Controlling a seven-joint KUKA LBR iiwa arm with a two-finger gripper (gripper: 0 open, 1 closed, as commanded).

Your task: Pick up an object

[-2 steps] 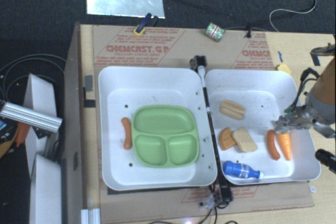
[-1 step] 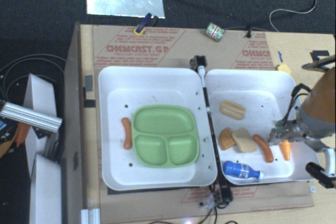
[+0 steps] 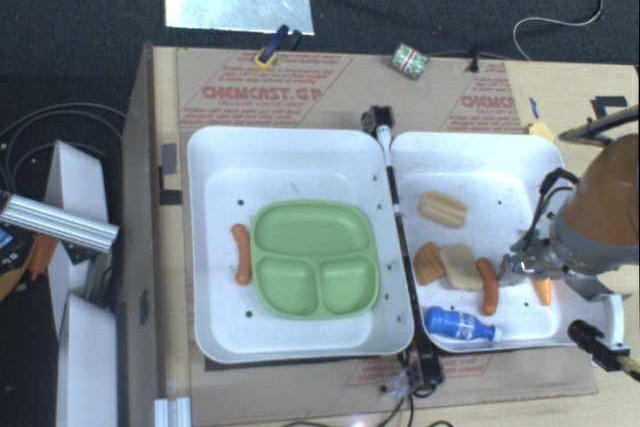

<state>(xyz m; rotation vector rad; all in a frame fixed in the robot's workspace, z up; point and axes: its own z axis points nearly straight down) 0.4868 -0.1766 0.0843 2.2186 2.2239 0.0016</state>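
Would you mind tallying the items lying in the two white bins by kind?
Sausages: 2, one in the left bin, one in the right bin
Green divided plate: 1
Bread roll: 1
Bread pieces: 2
Blue bottle: 1
Small orange piece: 1
Total: 8

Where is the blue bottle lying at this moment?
In the camera view, the blue bottle lies on its side at the near edge of the right bin, just below the slice of bread and the sausage.
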